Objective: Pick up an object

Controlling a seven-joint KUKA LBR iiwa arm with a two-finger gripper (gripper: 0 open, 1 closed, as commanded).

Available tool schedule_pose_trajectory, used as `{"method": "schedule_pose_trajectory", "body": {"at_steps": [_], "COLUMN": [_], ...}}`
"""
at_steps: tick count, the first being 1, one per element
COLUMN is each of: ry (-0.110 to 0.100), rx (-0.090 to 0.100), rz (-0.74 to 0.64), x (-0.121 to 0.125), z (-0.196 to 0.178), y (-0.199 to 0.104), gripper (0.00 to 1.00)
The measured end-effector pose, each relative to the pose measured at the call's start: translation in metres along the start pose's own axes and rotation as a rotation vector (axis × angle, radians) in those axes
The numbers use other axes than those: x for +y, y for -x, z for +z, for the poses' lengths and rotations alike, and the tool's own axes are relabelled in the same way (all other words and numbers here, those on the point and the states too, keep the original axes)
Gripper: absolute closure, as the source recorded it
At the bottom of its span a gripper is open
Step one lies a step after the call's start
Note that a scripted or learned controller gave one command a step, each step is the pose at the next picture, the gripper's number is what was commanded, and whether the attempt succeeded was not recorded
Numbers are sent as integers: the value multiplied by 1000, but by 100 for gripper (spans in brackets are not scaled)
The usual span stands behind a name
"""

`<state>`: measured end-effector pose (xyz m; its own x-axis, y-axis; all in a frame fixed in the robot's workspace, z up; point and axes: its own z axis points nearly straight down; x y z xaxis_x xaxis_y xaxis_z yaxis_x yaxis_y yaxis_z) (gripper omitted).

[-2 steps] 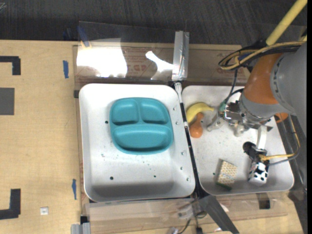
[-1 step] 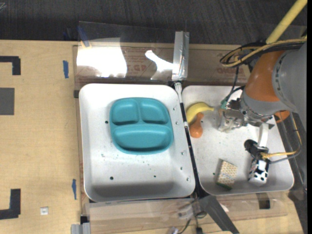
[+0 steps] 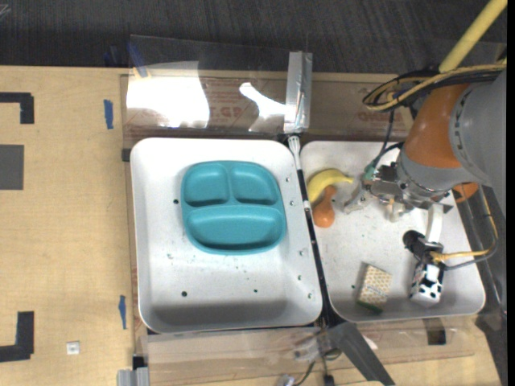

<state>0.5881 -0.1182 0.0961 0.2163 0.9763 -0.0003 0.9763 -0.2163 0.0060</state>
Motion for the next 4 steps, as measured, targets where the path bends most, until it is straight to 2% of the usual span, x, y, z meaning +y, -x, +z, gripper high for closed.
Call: {"method": "schedule_pose_trajectory", "body": {"at_steps": [1, 2, 3, 4], "ry": [-2, -11, -2, -3], "rx": [4, 1, 1, 1], "rz": [188, 92, -178, -328], "x": [-15, -79, -4, 77], "z": [9, -23, 10, 12], "y": [14, 31, 57, 35], "gripper": [0, 0, 0, 0]}}
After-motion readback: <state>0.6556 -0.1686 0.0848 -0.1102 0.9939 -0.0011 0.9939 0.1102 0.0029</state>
